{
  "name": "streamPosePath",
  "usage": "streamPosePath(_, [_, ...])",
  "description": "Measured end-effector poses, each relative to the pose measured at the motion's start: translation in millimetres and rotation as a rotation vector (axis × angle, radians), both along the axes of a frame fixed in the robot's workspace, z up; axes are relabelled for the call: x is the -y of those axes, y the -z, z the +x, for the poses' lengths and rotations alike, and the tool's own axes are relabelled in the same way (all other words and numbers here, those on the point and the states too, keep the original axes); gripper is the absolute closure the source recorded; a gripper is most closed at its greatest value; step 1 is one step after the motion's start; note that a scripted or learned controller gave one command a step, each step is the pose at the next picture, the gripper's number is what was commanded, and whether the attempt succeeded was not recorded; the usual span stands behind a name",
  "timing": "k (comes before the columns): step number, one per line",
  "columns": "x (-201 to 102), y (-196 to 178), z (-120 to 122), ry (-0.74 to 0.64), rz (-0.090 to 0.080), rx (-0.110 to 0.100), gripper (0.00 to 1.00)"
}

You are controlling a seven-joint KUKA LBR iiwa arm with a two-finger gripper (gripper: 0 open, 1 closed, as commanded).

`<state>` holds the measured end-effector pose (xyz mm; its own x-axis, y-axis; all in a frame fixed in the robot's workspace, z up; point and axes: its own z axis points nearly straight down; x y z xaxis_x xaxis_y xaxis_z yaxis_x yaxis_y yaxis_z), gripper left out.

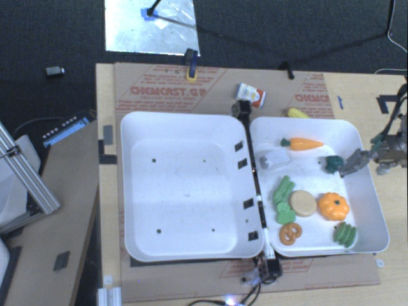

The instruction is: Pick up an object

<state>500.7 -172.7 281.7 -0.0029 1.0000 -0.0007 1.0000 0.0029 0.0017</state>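
The arm comes in from the right, and its gripper (352,164) hangs low over the right bin (364,139), close to that bin's right wall. Whether the claw is apart or together I cannot tell from here; it is small and rather blurred. Just left of its tip lies a dark teal object (333,164), which may be touching the tip, though I would not swear to it. The other pieces are all in the same bin: a carrot (305,144) toward the far side, a clear object (275,159) near the divider, a green pod (283,190) beside a pale round biscuit (303,203), an orange pumpkin (333,206) to its right, a pretzel (290,233) near the front, and a green leafy piece (345,234) at the near right corner. The left bin (137,171) sits alongside, touching the right one.
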Motion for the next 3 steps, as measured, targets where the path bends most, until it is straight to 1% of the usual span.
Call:
streamPosePath(1, [35,180,-18,0.005,0.003,-0.012,0.00])
streamPosePath(2, [34,159,-11,0.001,-0.002,0.008,1.00])
streamPosePath(3, [32,199,55,-0.005,-0.001,0.003,1.00])
